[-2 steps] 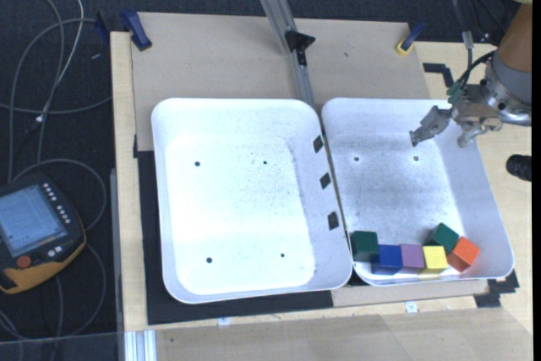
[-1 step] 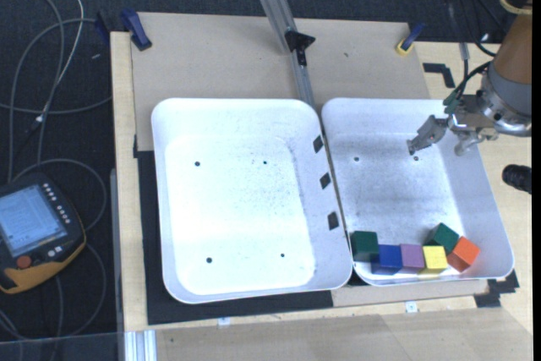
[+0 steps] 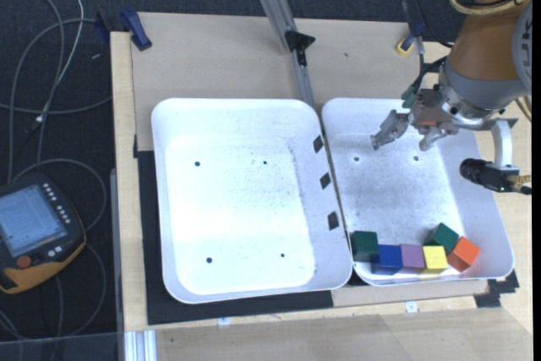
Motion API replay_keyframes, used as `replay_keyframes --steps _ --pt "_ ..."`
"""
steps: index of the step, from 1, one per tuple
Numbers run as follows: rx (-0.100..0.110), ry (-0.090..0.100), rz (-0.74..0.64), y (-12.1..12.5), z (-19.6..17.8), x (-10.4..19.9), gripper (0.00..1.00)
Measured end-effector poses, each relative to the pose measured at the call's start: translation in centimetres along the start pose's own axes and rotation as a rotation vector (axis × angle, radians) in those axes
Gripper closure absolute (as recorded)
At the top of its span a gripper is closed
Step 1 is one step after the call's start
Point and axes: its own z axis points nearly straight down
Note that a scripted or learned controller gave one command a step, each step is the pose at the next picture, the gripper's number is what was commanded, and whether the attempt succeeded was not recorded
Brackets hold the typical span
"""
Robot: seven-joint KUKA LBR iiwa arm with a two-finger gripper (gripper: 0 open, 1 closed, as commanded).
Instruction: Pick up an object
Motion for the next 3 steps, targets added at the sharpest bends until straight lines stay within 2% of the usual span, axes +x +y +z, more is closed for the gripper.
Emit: replay_keyframes --steps 1,2,3 --pt "-0.005 0.000 -0.002 3.9 1.1 7.8 0.00" --pt "-0.006 0.000 -0.002 6.7 1.5 15.7 0.00" --pt "-0.006 -0.004 0.004 9.1 1.5 15.5 0.00"
